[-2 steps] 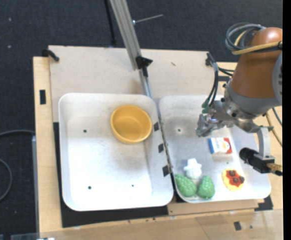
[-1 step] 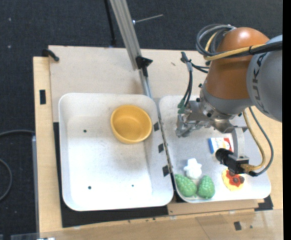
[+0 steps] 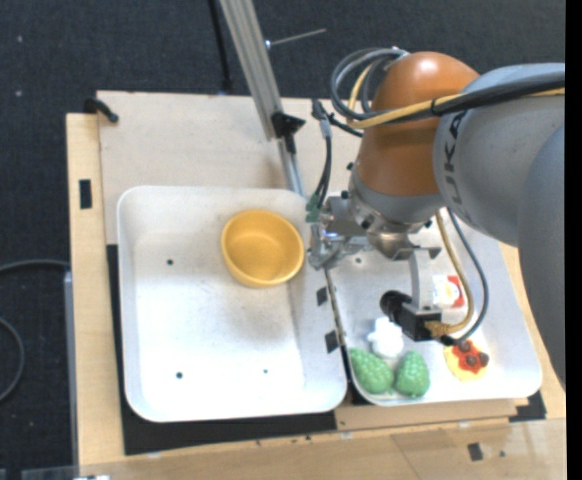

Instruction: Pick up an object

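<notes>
The gripper (image 3: 323,251) hangs over the gap between the bins; I cannot tell its state. The yellow bowl (image 3: 261,247) sits just left of it.

A yellow bowl (image 3: 262,247) sits in the white left bin (image 3: 161,368). The white right bin (image 3: 516,373) holds two bumpy green pieces (image 3: 391,374), a white lump (image 3: 385,338) and an orange-yellow toy (image 3: 467,359). The arm (image 3: 471,148) is grey with an orange band.
</notes>
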Tool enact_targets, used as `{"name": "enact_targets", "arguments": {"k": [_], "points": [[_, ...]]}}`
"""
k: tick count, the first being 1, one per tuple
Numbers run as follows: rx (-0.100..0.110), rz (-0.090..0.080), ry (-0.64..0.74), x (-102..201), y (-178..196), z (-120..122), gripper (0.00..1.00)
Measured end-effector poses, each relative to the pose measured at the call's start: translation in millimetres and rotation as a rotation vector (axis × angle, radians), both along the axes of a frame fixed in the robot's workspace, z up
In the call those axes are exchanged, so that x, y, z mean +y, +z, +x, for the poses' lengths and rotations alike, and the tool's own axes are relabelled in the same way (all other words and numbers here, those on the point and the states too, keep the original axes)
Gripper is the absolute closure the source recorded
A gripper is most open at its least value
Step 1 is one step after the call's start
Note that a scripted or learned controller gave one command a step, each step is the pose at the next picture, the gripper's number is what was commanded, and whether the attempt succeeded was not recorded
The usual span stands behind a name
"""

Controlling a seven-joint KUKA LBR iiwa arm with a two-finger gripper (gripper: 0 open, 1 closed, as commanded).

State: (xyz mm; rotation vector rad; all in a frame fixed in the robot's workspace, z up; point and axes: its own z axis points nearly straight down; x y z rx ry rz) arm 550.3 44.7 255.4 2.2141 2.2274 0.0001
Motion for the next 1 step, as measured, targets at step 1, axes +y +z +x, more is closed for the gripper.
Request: {"name": "enact_targets", "arguments": {"k": [1], "points": [[0.0,0.001,0.001,42.5,-2.8,19.2,1.0]]}}
